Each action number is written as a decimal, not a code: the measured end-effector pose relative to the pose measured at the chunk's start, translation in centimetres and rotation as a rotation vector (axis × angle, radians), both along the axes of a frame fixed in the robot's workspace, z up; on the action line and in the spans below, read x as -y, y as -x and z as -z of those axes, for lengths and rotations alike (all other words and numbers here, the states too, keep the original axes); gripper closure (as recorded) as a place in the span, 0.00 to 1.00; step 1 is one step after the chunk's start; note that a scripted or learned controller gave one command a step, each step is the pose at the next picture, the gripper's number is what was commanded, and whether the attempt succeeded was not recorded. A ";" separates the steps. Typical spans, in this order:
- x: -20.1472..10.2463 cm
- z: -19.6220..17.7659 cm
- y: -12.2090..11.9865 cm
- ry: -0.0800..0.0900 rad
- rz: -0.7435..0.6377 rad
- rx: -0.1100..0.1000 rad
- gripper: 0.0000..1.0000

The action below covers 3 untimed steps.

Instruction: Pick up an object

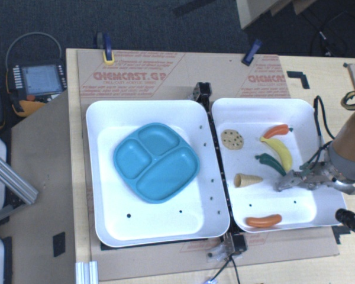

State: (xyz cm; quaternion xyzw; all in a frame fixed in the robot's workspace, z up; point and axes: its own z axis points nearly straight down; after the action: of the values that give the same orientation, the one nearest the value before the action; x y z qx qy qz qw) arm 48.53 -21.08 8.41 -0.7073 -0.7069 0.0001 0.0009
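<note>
While reaching leftward, the arm [347, 152] hangs low beside the banana [278, 151].

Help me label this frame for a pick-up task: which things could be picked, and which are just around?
Job:
gripper
banana
cookie
cone
sausage
carrot
dark green piece

Lying about:
blue divided plate
left bin
handheld screen unit

1. the arm [349, 149] enters at the 3 o'clock edge of the view and reaches toward 9 o'clock.
2. the wrist sits low and near level, leading from the arm's grey body.
3. the gripper [282, 186] points toward 9 o'clock, slightly toward 8 o'clock.
4. finger spacing cannot be resolved.
</note>
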 end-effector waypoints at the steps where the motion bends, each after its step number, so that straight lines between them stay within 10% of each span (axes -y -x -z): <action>1: 0.0 -1.1 -0.1 0.002 0.000 0.003 1.00; 3: 0.2 -13.2 -0.2 0.003 -0.002 0.003 1.00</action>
State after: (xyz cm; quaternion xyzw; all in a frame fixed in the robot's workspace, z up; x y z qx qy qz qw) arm 48.74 -21.29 21.61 -0.7067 -0.7075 -0.0001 -0.0014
